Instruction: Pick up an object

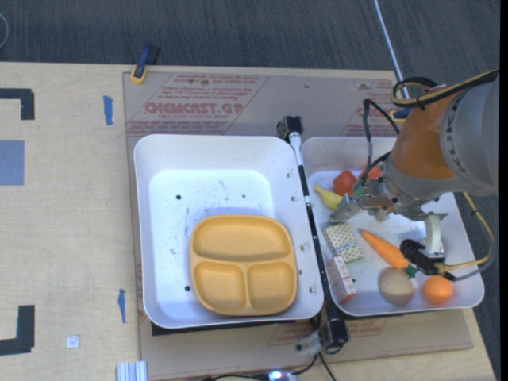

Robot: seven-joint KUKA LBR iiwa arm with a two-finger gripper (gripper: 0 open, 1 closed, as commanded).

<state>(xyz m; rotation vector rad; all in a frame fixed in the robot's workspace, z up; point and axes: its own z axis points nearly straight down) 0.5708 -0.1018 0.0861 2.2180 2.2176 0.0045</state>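
Objects for the pick lie crowded in the right bin (468, 296), at the right of the frame. A carrot (382, 249) lies slantwise at mid-bin, its green top near an orange (437, 290) in the lower right corner. A potato (396, 286) sits just left of the orange. A patterned packet (343, 241) and a small box (341, 278) lie along the bin's left wall. A banana (327, 196) and a tomato (344, 182) sit in the upper left part of the bin.

The pincer (355, 205) hangs over that upper left part, just beside the banana and below the tomato, with the arm's orange band above it to the right. Whether it is released or clenched I cannot tell; the wrist hides the tips, and nothing shows between them. Its place suggests the program aims at the banana or at the gap beside it.

The left bin (159, 181) at mid-frame holds a yellow tray (242, 262) with three compartments, set toward its lower edge. Both bins rest on cardboard (198, 101) on the surface, which likely keeps them from sliding. Because the things are packed closely, a neighbour may be nudged.
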